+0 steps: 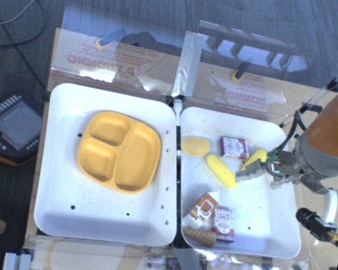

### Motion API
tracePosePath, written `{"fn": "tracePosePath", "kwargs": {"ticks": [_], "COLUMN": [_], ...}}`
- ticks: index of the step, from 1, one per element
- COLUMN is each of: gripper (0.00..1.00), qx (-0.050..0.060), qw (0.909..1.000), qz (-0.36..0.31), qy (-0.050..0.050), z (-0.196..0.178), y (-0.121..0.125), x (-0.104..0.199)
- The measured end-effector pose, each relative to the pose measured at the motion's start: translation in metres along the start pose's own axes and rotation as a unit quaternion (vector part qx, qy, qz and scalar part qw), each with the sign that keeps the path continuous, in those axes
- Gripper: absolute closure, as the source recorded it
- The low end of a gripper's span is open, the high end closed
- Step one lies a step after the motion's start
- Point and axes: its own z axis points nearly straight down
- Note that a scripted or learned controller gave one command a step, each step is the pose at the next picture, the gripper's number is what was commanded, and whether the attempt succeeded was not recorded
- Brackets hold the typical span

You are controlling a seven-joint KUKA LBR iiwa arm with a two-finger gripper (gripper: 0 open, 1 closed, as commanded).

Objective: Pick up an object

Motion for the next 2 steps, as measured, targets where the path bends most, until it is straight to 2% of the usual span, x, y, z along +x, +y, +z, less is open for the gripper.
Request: {"fn": "tracePosePath", "kwargs": {"ticks": [1,2], "gripper": [0.0,1.0], "qx": [-0.002,-0.003], "qw": [0.9973,0.9973], "qz": [-0.073,-0.073], "qy": [-0.003,-0.001], "z": [0.0978,0.088], "y": [0.0459,0.0468], "x": [0.0296,0.0313]}}
